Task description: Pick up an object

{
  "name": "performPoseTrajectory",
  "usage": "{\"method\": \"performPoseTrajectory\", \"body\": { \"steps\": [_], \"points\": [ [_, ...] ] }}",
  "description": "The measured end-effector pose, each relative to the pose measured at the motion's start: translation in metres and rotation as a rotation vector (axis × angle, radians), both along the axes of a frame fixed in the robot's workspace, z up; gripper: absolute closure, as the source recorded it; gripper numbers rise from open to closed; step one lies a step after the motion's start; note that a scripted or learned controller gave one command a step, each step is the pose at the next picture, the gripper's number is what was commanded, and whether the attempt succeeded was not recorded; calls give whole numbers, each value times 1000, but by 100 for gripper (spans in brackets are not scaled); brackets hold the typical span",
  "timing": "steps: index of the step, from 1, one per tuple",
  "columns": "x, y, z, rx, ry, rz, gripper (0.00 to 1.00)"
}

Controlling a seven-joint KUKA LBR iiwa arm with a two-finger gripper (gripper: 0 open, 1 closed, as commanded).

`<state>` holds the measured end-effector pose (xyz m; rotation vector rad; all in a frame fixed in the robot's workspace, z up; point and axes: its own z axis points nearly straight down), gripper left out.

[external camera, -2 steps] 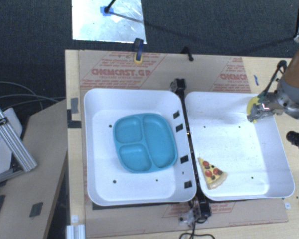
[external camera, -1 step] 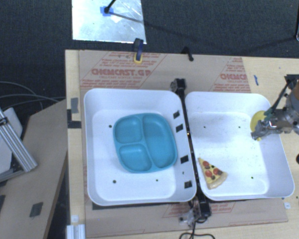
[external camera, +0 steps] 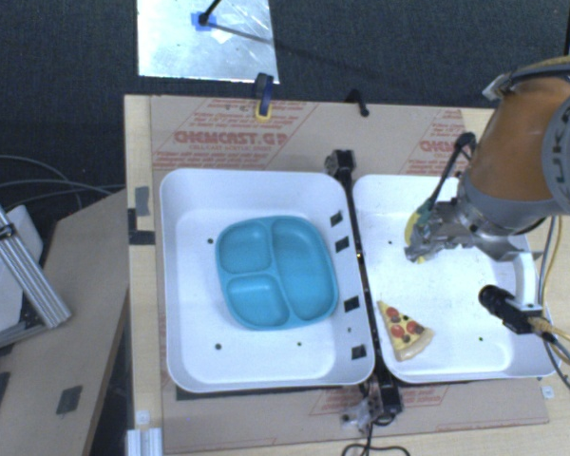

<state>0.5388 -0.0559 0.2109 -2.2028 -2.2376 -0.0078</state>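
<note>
Pizza slice (external camera: 405, 330), red-topped with tan crust, lies flat near gripper (external camera: 420, 245).

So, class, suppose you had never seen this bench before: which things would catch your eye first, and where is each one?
Probably the bright blue divided plate, lying in the middle of the left bin. Next comes the big grey and orange arm reaching in from the right, its gripper low over the right bin beside something yellow-green that is partly hidden. Then the toy pizza slice near that bin's front left corner.
</note>
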Motion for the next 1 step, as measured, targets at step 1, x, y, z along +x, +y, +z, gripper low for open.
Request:
{"method": "performPoseTrajectory", "body": {
  "steps": [1],
  "points": [
    [-43, 58, 122, 0, -12, -4, 100]
  ]
}}
